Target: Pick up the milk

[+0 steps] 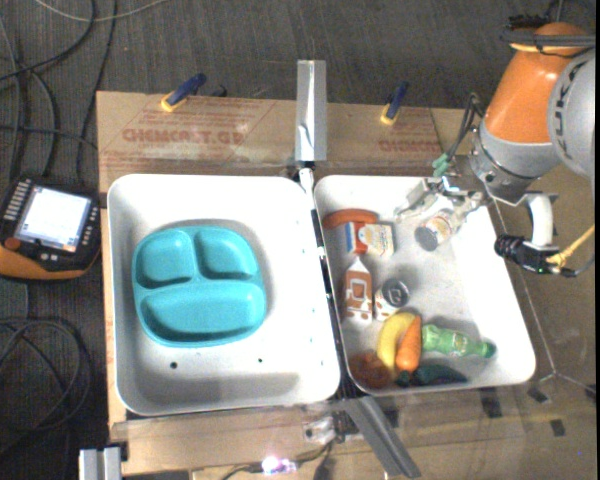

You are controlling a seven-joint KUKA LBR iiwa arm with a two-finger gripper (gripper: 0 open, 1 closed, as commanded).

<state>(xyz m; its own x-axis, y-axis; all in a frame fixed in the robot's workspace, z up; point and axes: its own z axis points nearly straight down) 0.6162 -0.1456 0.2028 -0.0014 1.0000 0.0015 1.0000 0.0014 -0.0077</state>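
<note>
The milk looks to be the small gable-top carton (pixel 358 290) with white and brown print, lying near the left wall of the right bin (pixel 510 313). My gripper (pixel 437 211) hangs over the far part of that bin, up and to the right of the carton and well apart from it. A pale cylindrical shape sits just below the gripper; I cannot tell whether it belongs to the gripper or is a separate item.
Around the carton lie a red-lidded tub (pixel 348 226), a cream box (pixel 379 238), a small can (pixel 395 292), a banana (pixel 392 336), a carrot (pixel 409 345) and a green bottle (pixel 456 343). The left bin (pixel 120 268) holds a teal divided plate (pixel 201 283). A handheld pendant (pixel 46 226) rests at far left.
</note>
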